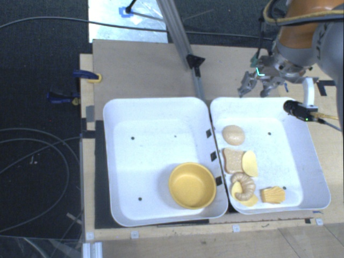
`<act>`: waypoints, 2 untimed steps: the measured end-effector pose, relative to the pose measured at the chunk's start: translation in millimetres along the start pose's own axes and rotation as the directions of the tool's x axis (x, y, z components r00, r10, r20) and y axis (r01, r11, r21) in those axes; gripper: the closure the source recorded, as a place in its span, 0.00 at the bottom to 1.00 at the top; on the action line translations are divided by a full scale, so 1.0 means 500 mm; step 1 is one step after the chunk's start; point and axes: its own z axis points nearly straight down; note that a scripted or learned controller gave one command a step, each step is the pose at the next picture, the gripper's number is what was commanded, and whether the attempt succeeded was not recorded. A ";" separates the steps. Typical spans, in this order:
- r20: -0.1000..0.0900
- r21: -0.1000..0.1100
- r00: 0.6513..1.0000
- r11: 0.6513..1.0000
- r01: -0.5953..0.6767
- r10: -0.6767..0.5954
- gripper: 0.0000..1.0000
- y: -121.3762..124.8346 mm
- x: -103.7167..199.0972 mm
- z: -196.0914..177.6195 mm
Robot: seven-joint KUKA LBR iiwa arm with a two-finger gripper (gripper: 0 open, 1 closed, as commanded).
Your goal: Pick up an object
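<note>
the round bread roll (233, 135) lies in the right bin (301, 144), at the top of the food group, below and a little left of the gripper (257, 86), whose fingers are spread and hold nothing above the bin's far rim.

The grey arm (317, 31) with its orange band reaches in from the right and carries its gripper (257, 86) above the far edge of the right bin (301, 144), its two fingers (246, 85) pointing down and leftward, spread apart with nothing between them.
</note>
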 end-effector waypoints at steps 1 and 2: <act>0.000 -0.002 1.000 1.000 0.000 0.000 0.00 0.001 0.000 -0.002; 0.001 0.002 1.000 1.000 -0.003 0.003 0.00 -0.015 0.009 0.092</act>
